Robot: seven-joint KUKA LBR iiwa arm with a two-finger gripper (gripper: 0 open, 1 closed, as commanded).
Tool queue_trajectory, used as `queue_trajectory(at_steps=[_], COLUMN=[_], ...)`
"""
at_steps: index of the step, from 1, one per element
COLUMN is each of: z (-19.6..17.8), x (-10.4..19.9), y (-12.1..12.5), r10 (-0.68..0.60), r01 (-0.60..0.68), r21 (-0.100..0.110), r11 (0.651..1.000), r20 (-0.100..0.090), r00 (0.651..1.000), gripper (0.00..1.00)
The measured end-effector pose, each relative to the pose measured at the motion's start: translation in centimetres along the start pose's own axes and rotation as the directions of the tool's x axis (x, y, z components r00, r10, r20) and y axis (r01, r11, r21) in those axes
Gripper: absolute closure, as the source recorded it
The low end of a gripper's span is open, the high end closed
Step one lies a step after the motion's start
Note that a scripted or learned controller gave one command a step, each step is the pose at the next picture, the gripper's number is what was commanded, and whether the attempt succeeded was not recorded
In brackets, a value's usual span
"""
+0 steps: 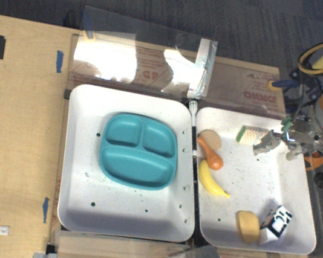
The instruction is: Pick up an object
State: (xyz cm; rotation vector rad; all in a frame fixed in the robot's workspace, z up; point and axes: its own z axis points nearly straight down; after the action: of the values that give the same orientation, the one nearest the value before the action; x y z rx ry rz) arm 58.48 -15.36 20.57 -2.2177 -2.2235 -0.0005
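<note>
While nothing is being lifted yet | gripper (277,145) hovering w/ fingers apart, gripping nothing, over right bin (297,197) far edge | banana (211,181), carrot-like toy (210,149), tan block (248,225) lying in right bin, none grasped | teal divided plate (140,151) sitting in left bin (76,160) | pick not started

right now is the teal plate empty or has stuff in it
Empty. The teal plate sits right side up in the left bin, and all three compartments show bare teal.

Bright, even light; strong glare on the clear panel (137,60) behind the bins.
</note>
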Motion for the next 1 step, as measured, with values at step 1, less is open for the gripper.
queue_trajectory(at_steps=[1], z=[8.51], x=[5.69], y=[2.1], r10=[-0.057], r01=[0.057], r21=[-0.005], r11=[0.998], r20=[0.001], r00=[0.998], gripper=[0.0])
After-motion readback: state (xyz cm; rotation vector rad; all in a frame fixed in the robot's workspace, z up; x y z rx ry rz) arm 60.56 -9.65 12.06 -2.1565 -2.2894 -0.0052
